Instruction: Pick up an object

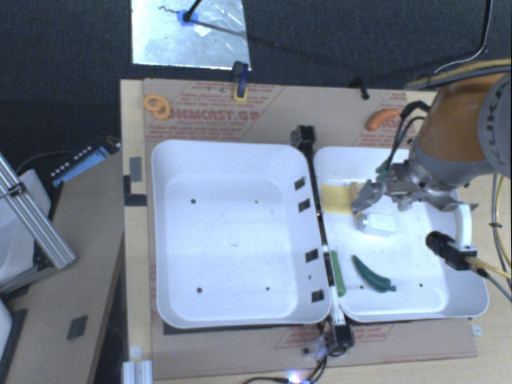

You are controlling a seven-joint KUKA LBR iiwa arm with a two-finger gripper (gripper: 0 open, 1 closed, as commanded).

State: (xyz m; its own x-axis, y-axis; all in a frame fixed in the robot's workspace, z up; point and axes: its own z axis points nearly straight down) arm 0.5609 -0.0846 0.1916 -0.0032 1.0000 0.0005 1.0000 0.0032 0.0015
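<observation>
Pincer (366,202) low in right bin (460,298), over white block (378,224) (block just below tip, touching or nearly). Block's long axis roughly left-right. Finger state: cannot tell. Dark green curved piece (373,274) lies farther toward bin's near wall.

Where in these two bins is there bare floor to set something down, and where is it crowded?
The left bin offers bare floor from its outer wall to the black divider clips. The right bin is crowded: the gripper hangs over a yellow piece and a white block, with a green curved object nearer the front. A bare patch lies between that object and the bin's front right corner.
</observation>
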